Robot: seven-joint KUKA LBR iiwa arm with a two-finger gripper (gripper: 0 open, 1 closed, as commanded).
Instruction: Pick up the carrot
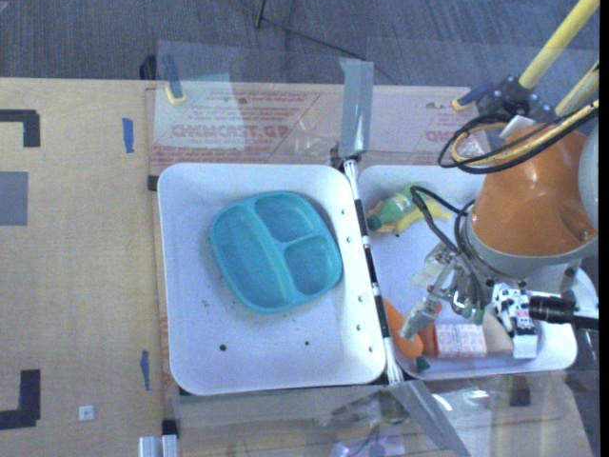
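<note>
Carrot (402, 329) lay at right bin's (561, 350) near-left corner; likely light, rigid, smooth—grip mid-body. Gripper (425, 310) just above; finger spread unclear.

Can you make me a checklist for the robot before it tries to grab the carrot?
1. Carrot in sight: ok, orange, at the right bin's near-left corner, partly covered by the gripper.
2. Gripper above the carrot: ok, its tip sits right over it.
3. Carrot between the fingers: cannot tell, the view is too small there.
4. Room around the carrot: not ok, the bin wall and a pink-and-white box sit close beside it.
5. Cables clear of the bin: cannot tell, a black cable loops over the yellow-green toy.
6. Blue divided plate out of the way: ok, in the left bin.
</note>
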